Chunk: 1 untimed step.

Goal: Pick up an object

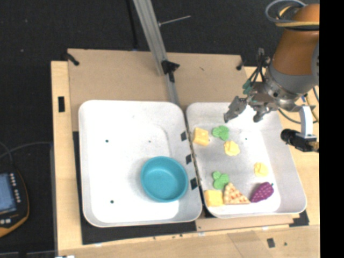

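Toy food pieces [232, 148] lie below the open, unladen gripper [246, 113].

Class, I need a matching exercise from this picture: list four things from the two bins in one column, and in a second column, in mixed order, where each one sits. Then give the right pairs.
Things:
1. blue bowl
2. purple grapes
3. pizza slice
4. gripper

Places:
A. near edge of the right bin, between a yellow block and the grapes
B. over the far end of the right bin
C. left bin
D. near right corner of the right bin

Pairs: 1-C, 2-D, 3-A, 4-B
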Tool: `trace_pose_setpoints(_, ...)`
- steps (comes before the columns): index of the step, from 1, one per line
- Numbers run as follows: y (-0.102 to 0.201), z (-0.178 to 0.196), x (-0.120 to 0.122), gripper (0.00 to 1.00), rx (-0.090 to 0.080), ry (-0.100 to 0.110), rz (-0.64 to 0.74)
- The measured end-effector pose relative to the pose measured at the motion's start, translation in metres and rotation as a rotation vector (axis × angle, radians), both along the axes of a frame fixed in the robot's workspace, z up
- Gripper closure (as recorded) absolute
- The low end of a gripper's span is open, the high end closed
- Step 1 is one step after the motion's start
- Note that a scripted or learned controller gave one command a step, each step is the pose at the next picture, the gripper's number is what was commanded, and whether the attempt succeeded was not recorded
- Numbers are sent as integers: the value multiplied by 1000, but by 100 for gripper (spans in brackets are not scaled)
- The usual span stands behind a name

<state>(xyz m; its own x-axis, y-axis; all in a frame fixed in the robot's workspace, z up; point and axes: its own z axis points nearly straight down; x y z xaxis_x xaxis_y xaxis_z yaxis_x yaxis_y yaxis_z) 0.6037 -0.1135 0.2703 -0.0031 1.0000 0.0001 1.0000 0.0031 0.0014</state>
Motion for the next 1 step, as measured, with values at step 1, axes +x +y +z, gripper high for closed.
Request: trace_pose_setpoints(1,0,0,0,0,0,0,-1)
